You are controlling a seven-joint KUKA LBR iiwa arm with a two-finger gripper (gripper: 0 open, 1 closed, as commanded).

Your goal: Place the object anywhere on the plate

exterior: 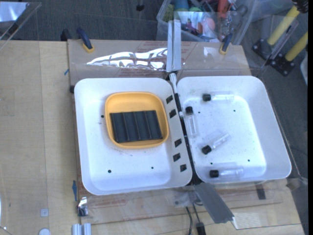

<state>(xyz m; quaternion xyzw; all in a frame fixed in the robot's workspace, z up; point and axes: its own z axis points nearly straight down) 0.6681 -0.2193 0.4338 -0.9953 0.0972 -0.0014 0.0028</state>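
— Well, where do we find the thing to be placed?

— We see a dark ribbed block (136,126) lying flat in the yellow plate (113,102), which sits in the left bin (93,165). The block covers most of the plate's floor, a little toward the near rim.

— And which way does it run?

— Its long axis goes left to right across our view, tilted slightly so the right end sits a touch farther back. Its grooves cross that axis, running near to far and splitting the top into four padded strips. It looks matte and charcoal grey. The plate is a rounded square with a raised lip, smooth and glossy.

— What do we make of the right bin (254,131)?

— Four clear vials with black caps lie on its speckled white floor. The far vial (218,97) and the near vial (227,172) lie left to right, caps to the left. The vial by the divider (190,124) runs near to far, cap at the far end. The middle vial (217,142) lies on a diagonal, cap toward the near left.

— And the gripper?

— We cannot tell whether it is wide, narrow or holding anything
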